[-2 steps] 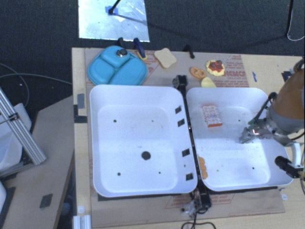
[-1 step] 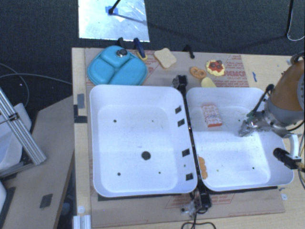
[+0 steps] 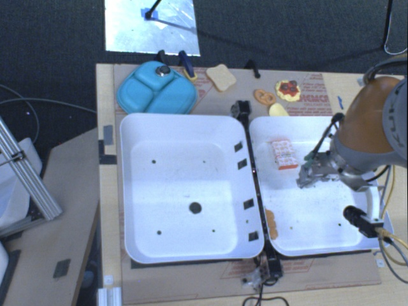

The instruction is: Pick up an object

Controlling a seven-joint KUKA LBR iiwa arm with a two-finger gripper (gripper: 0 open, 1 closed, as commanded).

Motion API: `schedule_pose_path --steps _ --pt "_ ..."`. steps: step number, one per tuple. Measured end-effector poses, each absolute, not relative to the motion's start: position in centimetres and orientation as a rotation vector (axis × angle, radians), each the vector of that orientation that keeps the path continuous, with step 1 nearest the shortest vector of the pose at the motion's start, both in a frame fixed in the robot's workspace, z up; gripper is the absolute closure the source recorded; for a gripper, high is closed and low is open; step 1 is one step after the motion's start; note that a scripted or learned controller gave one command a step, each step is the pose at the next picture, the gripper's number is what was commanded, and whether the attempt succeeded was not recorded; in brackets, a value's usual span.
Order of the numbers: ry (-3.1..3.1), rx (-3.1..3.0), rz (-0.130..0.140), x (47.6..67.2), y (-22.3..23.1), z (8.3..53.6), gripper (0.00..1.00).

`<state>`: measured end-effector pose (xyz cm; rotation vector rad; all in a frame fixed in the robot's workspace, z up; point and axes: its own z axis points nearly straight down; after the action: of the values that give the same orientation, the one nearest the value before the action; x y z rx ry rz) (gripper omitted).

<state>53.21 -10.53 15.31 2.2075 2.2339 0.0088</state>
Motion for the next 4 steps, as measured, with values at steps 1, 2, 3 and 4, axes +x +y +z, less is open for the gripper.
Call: schedule_pose_path --steps 1,2,3,4 --pt "2.234 2.206 0.009 53.6 -2.6 18.6 1.00" --pt "2.229 2.211 0.007 49.6 0.4 23.5 1.00" --pt "2.230 2.207 0.013 48.8 5.5 29.0 1.00" --pt "2.224 2.207 0.021 48.8 7.5 40.3 1.00"
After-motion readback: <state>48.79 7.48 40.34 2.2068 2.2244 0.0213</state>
